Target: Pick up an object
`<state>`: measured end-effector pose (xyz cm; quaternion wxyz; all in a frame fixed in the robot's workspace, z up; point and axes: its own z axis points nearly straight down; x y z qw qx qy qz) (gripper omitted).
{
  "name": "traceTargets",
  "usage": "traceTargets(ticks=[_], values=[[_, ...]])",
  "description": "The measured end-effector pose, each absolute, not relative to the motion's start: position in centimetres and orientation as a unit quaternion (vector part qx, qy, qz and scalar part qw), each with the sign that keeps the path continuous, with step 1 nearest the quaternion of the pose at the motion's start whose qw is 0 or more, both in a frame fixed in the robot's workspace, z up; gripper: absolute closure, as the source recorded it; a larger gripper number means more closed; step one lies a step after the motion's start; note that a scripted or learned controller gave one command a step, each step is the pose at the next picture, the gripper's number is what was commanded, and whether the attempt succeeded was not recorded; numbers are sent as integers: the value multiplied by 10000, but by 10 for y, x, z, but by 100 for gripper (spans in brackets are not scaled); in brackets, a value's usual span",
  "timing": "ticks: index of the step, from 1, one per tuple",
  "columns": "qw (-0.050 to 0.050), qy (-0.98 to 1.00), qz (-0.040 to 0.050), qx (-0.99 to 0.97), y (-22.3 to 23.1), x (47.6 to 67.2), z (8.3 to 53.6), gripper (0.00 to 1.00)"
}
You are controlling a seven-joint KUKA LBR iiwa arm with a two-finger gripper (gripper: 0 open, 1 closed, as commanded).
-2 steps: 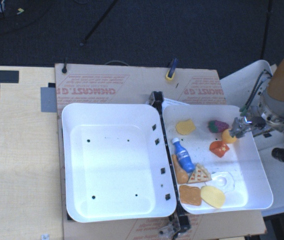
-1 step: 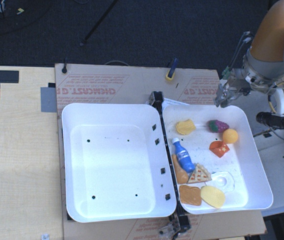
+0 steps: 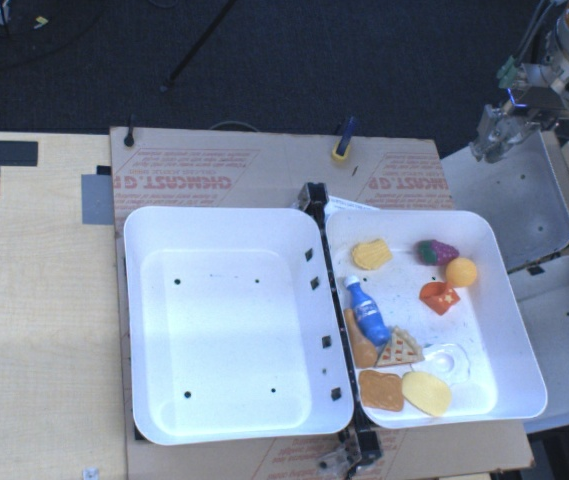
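Nearest the lens, along the bottom edge: a small dark clamp [image 3: 349, 458] where the two bins meet. Left bin [image 3: 144, 268]: bare white floor with a few small dark holes. Right bin [image 3: 509, 278]: all the toys, read left to right. A blue bottle [image 3: 367, 311] lying tilted close to the divider, its lower end resting on a tan bread piece [image 3: 361, 348]. Below that, an orange-brown toast square [image 3: 381, 391]. Above, alone, a yellow ridged chip [image 3: 371, 255]. A waffle wedge [image 3: 400, 349] touching the bread piece. A pale yellow oval [image 3: 427, 394] just beside the toast. Further right, a purple and green vegetable [image 3: 435, 252], a red block [image 3: 439, 297] and an orange ball [image 3: 461, 272], these three close together.

Gripper [image 3: 492, 140] high at upper right, outside the bins, well apart from every toy; nothing between the fingers, and too small and blurred to judge how wide apart.

Best bet for a clean pick: the yellow chip or the red block, each with free space around it. Worth centring over the chosen piece before descending, fingers straddling its narrow side. Bottle cluster riskier: neighbours touching, likely to be nudged.
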<state>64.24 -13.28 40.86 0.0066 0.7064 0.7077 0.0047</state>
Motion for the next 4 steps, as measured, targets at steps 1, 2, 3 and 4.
traceTargets(ticks=[1, 2, 3, 4], values=[[-72, 7077, -40, 7064, -88, 642, 266, 100], [59, 7086, 62, 7056, -30, 644, 511, 100], [-75, 7064, -67, 7077, -14, 641, 277, 100], [17, 7091, 38, 7051, 57, 645, 373, 100]])
